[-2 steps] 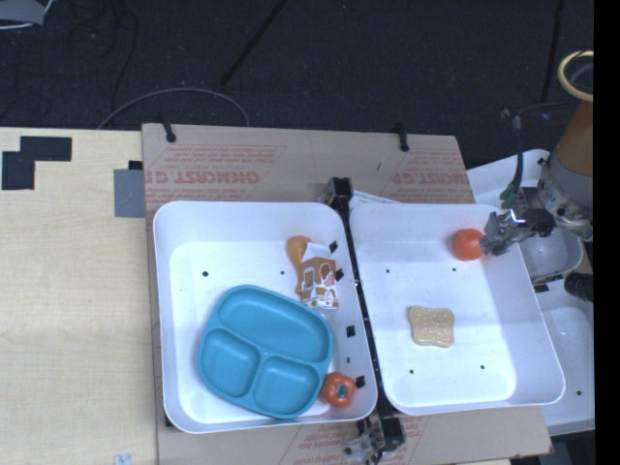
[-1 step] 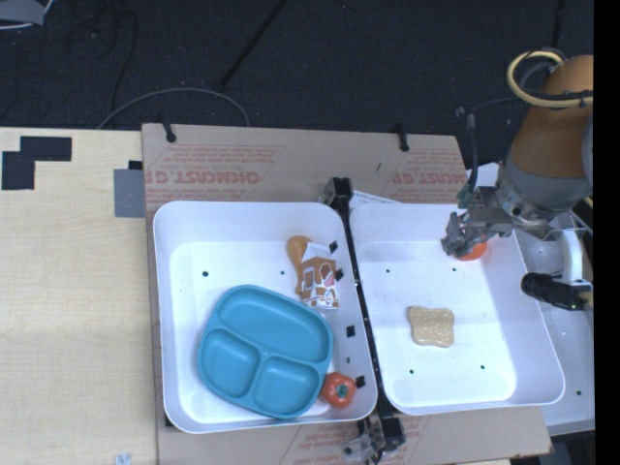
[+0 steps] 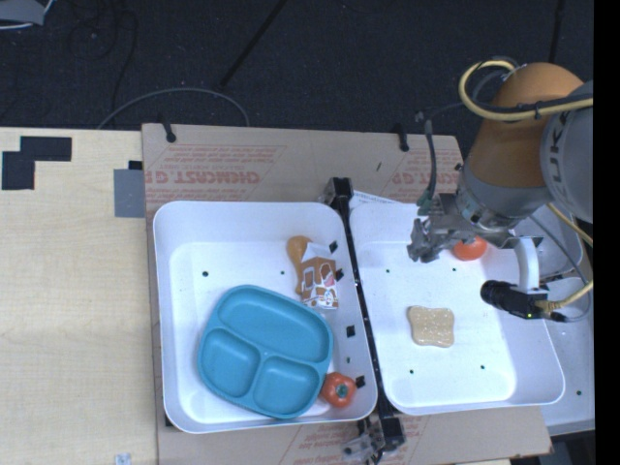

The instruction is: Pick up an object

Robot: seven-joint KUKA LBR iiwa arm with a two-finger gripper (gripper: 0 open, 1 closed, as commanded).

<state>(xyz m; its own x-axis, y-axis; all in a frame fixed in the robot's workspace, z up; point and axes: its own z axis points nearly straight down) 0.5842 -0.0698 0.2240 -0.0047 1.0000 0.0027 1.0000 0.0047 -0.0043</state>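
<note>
My gripper (image 3: pixel 426 240) hangs over the far part of the right bin (image 3: pixel 484 381), close to its back wall. A small orange-red ball (image 3: pixel 471 249) lies just to the right of the gripper, partly hidden by the wrist; whether it is touching is unclear. A flat beige toast-like piece (image 3: pixel 431 325) lies in the middle of the right bin, nearer than the gripper. In the left bin (image 3: pixel 179 289) sit a blue divided plate (image 3: pixel 263 352), a red tomato-like ball (image 3: pixel 338 389), a brown-and-white packet (image 3: pixel 318 284) and a tan piece (image 3: pixel 298 250).
A black divider (image 3: pixel 355 298) runs between the two bins. A black fitting with cables (image 3: pixel 511 298) hangs off the arm over the right bin's right side. The bins rest on a cardboard sheet (image 3: pixel 291 163); a light wooden bench top (image 3: pixel 68 298) lies to the left.
</note>
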